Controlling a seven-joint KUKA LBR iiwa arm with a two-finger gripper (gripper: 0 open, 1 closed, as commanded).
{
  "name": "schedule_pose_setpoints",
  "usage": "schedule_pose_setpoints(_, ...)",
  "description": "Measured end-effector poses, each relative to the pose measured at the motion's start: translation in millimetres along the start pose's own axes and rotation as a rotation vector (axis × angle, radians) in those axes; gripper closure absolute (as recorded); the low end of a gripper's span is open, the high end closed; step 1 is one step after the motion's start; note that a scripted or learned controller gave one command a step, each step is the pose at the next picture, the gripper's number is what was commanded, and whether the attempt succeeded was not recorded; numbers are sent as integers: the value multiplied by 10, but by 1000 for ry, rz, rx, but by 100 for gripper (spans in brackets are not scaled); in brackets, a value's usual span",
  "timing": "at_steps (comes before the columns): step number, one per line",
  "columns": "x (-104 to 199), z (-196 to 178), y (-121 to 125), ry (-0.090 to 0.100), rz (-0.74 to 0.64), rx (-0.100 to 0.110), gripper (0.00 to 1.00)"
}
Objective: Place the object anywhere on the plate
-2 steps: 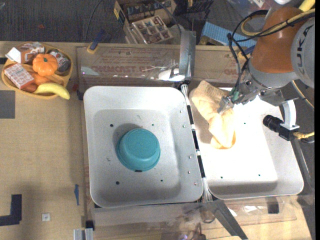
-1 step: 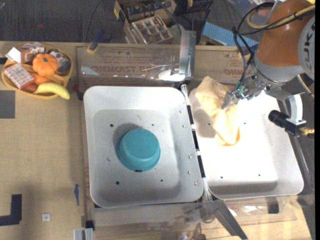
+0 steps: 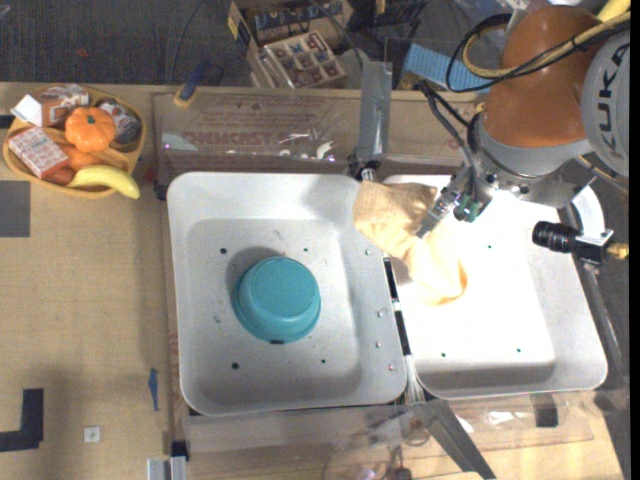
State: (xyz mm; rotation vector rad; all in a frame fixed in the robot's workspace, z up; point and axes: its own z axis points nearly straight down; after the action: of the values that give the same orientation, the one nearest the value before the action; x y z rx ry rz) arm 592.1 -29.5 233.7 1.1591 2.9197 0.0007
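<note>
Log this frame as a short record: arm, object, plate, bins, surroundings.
arm: reaches in from the right, gripper over the seam between the bins
object: pale yellow cloth, draped across left bin's right rim into the right bin; gripper tip touches it
plate: teal, round, in left bin
surroundings: fruit basket at upper left

Arm (image 3: 560, 78) cut off at right

White letters reading "UKA", the visible part of a brand name running vertically, are showing on the grey arm housing (image 3: 612, 108) at the right edge of the frame. Small boxes in the bowl (image 3: 70, 138) at the upper left are bearing printing too small to read. Nothing else is legible.
</note>
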Motion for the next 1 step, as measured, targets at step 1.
schedule_pose_setpoints(1, 375, 3, 135, 0, -395, -1, 100)
